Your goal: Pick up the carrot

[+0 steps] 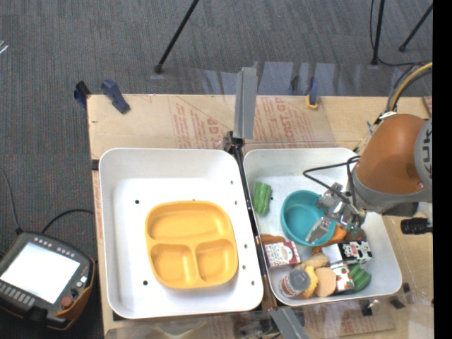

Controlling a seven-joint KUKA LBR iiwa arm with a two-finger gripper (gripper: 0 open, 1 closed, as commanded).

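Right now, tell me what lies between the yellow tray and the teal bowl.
In the camera view, between the yellow tray and the teal bowl lie the bins' adjoining walls and a green pepper.

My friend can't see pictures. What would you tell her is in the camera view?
A robot arm's pincer reaches down by a teal bowl and a carrot in the right white bin, which also holds toy food. The left white bin holds a yellow divided plate.

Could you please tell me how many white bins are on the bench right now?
2. The left bin holds a yellow divided plate. The right bin holds a teal bowl and the food items, with the gripper over it.
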